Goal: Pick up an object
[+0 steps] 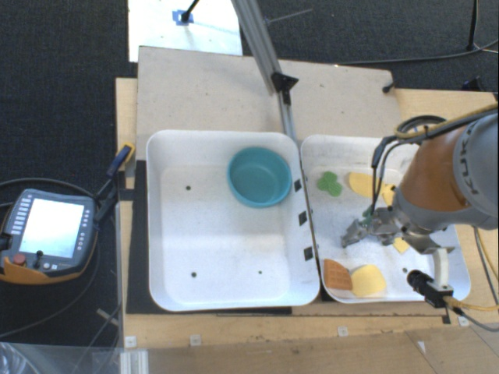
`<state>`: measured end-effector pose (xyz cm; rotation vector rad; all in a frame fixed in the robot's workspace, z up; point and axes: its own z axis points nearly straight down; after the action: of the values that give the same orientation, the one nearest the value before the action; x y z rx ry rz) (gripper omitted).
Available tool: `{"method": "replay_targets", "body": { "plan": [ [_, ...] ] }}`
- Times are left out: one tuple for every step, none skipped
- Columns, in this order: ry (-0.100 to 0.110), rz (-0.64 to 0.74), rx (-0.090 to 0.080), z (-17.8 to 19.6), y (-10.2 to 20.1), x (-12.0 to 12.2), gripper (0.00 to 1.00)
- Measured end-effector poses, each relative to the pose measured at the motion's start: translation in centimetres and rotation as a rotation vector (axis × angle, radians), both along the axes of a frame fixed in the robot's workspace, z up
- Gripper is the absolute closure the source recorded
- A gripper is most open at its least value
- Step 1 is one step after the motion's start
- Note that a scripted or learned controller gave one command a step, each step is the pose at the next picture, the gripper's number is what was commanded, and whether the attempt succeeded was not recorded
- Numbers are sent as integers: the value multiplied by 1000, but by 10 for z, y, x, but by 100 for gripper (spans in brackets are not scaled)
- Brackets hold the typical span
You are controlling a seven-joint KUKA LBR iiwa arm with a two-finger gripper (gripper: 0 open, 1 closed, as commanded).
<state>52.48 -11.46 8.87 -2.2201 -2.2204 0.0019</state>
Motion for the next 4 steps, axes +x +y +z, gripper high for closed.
{"method": "replay_targets", "body": {
  "plan": [
    [-3, 0, 0, 12, 0, 1, 100],
    [-8, 1, -1, 75, -1, 2, 100],
    [-6, 1, -1, 117, -3, 0, 100],
    [-7, 1, -1, 169, -3, 1, 100]
  ]
}}
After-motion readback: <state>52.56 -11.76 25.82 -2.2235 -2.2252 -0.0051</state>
